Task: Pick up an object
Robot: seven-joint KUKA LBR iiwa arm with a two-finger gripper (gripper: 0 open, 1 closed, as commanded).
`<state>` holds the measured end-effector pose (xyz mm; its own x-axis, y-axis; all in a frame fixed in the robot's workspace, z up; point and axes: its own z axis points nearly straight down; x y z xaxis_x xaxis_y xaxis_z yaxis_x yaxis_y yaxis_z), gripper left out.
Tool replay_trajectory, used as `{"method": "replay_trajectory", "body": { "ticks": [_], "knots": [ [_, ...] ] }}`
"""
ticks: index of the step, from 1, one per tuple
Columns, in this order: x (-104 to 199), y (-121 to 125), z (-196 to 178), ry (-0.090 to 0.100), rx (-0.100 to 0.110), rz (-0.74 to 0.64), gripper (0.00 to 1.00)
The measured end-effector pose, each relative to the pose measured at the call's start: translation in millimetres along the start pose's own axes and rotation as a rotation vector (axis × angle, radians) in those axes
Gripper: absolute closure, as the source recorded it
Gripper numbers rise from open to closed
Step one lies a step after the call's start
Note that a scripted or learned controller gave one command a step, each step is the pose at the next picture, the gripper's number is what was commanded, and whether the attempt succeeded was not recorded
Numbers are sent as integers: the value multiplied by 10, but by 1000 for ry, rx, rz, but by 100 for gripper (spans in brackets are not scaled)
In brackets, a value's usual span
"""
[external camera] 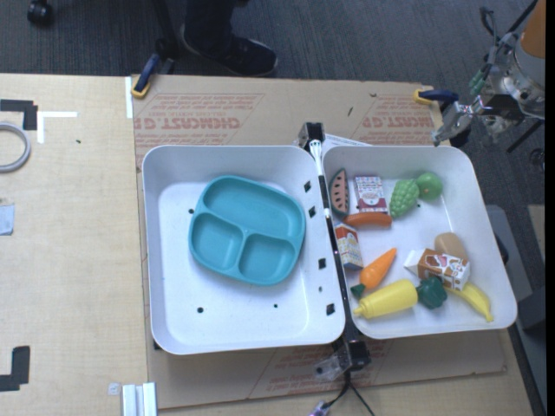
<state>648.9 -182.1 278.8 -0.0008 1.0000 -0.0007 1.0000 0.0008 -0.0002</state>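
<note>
The toy foods lie in the right bin (pixel 486 224) — a carrot (pixel 378 268), a yellow corn cob (pixel 388 299), a banana (pixel 476 301), green grapes (pixel 404 197) and a watermelon slice (pixel 338 191) among them. The left bin (pixel 165 258) holds a teal divided plate (pixel 246 230). The tool (pixel 458 121) hangs above the counter past the right bin's far corner — whether clenched or released, I cannot tell.

Gripper (pixel 457 121) hovers beyond toy-filled right bin (pixel 486 199).

Glossy plastic tray (pixel 247 230), white bins (pixel 173 310)
</note>
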Motion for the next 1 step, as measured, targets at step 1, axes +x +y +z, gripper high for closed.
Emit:
{"method": "replay_trajectory", "body": {
  "ticks": [1],
  "knots": [
    [193,103,1040,0,-1,-256,0]
  ]
}}
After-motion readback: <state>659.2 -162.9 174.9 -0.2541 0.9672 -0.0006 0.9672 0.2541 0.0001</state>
